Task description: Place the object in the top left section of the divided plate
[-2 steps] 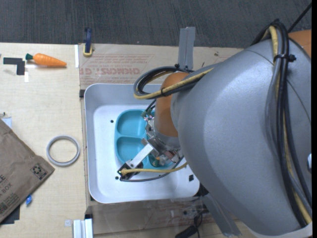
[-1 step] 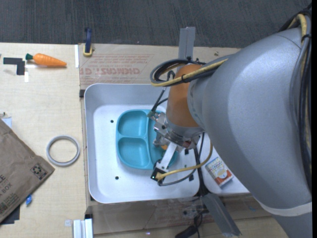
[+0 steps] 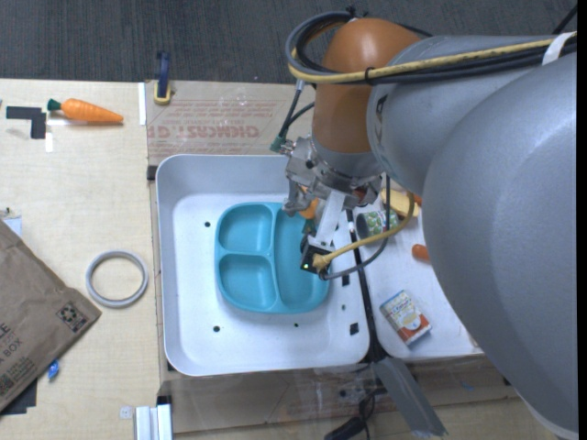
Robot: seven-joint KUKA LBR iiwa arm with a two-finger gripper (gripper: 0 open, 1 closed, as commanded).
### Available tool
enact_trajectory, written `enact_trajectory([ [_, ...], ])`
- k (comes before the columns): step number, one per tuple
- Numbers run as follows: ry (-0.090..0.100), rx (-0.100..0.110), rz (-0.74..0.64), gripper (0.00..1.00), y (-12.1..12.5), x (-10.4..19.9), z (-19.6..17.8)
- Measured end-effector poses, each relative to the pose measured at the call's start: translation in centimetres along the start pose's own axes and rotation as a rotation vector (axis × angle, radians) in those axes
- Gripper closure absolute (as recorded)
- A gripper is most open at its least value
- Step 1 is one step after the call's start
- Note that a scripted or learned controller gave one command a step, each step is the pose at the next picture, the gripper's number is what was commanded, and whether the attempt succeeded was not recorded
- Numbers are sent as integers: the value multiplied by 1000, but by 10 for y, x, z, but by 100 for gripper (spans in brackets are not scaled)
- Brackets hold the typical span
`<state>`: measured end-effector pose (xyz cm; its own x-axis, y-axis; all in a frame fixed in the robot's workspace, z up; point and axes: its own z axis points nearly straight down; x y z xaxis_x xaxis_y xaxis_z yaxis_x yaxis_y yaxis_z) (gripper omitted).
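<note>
A small orange piece (image 3: 313,210) shows right against the gripper (image 3: 301,206), over the upper right rim of the plate (image 3: 248,235). It is too hidden to name, and whether it is gripped cannot be told, nor whether the gripper is spread or pressed together. The plate is blue, with two smaller sections on its left, one above the other, and one long section on its right. It lies flat in the middle of the left bin (image 3: 191,324). The blue floor of its top left section is in plain view, just left of the gripper. The arm (image 3: 477,181) comes in from the right and covers much of the right bin (image 3: 445,342), its orange band above the gripper. In the right bin a small carton (image 3: 405,316) lies near the front and an orange lump (image 3: 419,252) sits by the arm's edge, well apart from the plate. Behind the left bin lies a cardboard sheet (image 3: 220,122) with red print. Out on the bench to the left are a carrot (image 3: 87,111) at the far side, a grey ring (image 3: 116,277) just beside the left bin, and a brown box (image 3: 32,324) at the near left corner.
</note>
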<state>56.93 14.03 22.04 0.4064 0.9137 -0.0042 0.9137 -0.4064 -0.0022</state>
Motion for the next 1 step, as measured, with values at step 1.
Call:
enact_trajectory([
  [1, 0, 2, -100, 100, -33, -20, 84],
])
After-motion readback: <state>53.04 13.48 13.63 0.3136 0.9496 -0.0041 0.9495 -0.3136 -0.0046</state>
